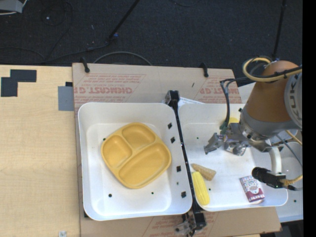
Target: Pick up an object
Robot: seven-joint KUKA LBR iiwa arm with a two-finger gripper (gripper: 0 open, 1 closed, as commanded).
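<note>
My gripper (213, 144) hangs low over the middle of the right bin (207, 113), reaching in from the right and pointing left. In that bin a yellow corn cob (200, 187) lies along the front left wall. A tan wedge-shaped piece (205, 171) rests just behind the cob, a short way in front of the gripper. A red and white packet (252, 189) lies near the front right corner. I see nothing held in the gripper.
The left bin (94, 132) holds a yellow divided plate (136, 154) in its middle. A black divider (178, 147) runs between the two bins. Bare white floor lies at the back of the right bin.
</note>
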